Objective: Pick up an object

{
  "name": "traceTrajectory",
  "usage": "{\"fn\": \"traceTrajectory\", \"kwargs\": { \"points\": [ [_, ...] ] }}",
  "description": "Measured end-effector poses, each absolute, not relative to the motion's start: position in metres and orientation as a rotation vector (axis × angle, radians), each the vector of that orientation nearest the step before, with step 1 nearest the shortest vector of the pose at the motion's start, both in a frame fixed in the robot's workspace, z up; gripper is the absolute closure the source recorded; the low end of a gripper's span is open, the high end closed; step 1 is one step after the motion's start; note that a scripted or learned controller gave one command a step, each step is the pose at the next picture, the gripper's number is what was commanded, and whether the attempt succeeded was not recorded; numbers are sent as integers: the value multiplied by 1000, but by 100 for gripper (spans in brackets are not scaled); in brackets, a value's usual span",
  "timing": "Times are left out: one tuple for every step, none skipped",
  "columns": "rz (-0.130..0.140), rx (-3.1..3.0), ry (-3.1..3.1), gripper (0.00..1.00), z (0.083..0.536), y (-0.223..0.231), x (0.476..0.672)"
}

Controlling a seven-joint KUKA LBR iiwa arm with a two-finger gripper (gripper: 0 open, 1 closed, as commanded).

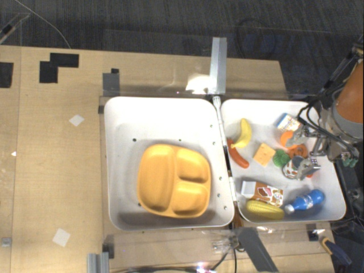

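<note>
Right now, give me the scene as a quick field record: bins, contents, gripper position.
left bin: holds a yellow divided tray
right bin: holds mixed toy items
banana: upper left of right bin
red sausage: just below the banana
cheese wedge: middle of right bin
corn cob: along the near edge
blue bottle: lying on its side, near right corner
gripper: low over the clutter on the right side of the right bin
grasp: cannot tell
</note>
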State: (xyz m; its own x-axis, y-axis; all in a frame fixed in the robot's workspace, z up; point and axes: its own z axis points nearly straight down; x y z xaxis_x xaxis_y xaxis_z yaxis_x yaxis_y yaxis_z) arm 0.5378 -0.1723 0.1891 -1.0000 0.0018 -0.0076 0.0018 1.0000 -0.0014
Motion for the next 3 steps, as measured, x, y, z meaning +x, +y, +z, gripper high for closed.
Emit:
{"fn": "traceTrajectory", "kwargs": {
  "points": [
    [-1, 80, 3132, 0, 185, -163, 539],
    [-12, 279, 3097, 0, 117, -145, 514],
    [-13, 269, 3091, 100, 131, -145, 518]
  ]
}}
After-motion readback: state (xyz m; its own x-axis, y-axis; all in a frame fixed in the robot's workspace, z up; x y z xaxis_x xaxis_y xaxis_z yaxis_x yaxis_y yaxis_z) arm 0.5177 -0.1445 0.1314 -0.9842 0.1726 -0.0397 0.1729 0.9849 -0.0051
